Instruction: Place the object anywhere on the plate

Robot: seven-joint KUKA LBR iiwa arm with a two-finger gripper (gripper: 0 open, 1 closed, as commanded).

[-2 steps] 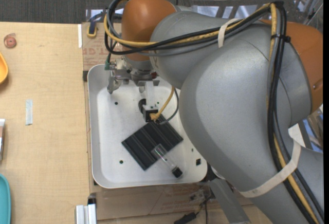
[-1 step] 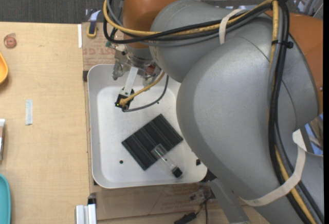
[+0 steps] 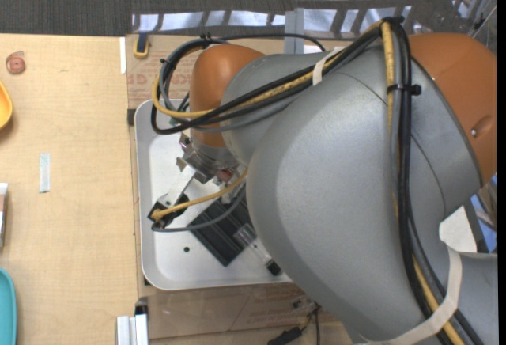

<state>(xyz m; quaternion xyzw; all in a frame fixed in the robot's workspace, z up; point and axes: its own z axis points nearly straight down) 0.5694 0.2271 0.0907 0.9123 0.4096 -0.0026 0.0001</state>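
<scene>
At far left, on the pale wooden counter (image 3: pixel 71 201), lie items apart from my work: a yellow curved object (image 3: pixel 4 110) at the left edge, a small reddish round disc (image 3: pixel 14 62) near the top, a short grey strip (image 3: pixel 44 173) mid-counter, and a teal rounded edge (image 3: pixel 6 308) at the lower corner. None lies within my reach here, so I judge them bystanders.

Centre-left, the shallow white bin (image 3: pixel 150 256) sits inset in the counter, its rounded rim open toward my arm. Within it, my gripper (image 3: pixel 198 213) hangs low over the bin floor, carried on a black block-like body under my orange wrist band (image 3: pixel 217 78); yellow and black cables (image 3: pixel 170 110) loop round the wrist, left slack so the joint can turn freely.

Whether my gripper is open or closed I cannot tell, nor whether it has hold of anything: my own hardware hides that.

To the right, my large grey arm housing (image 3: pixel 348 193) covers most of the bin. I can make out neither the object nor the plate, so their positions are unknown; I judge the placing not yet confirmed.
</scene>
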